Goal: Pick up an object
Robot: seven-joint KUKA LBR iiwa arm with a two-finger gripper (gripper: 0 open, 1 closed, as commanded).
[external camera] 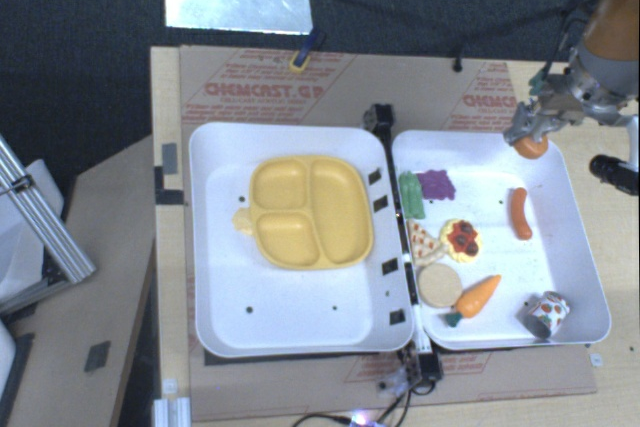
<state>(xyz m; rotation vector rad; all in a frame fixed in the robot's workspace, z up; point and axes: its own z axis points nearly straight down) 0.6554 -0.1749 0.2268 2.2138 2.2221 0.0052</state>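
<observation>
Now, the step: the grey arm with the orange band reaches in at the right bin's far right corner, its jaws (pixel 527 133) low over a small round orange ball (pixel 532 148); I judge this the grasp or the start of the lift.
Jaws: the ball sits right at their tip, but I cannot tell whether they are spread, closed, or clamped on it.
Ball: at the far edge of the right shallow white bin (pixel 580 215), just under the gripper.
Other pieces in that bin: a red-orange sausage (pixel 520 213), a purple cluster (pixel 435 183), a green block (pixel 411 195), an orange carrot (pixel 476 296).
Left bin: a yellow divided plastic plate (pixel 304 212).
Next move: a straight rise would show whether the ball comes up; its roundness may let it slip.
</observation>
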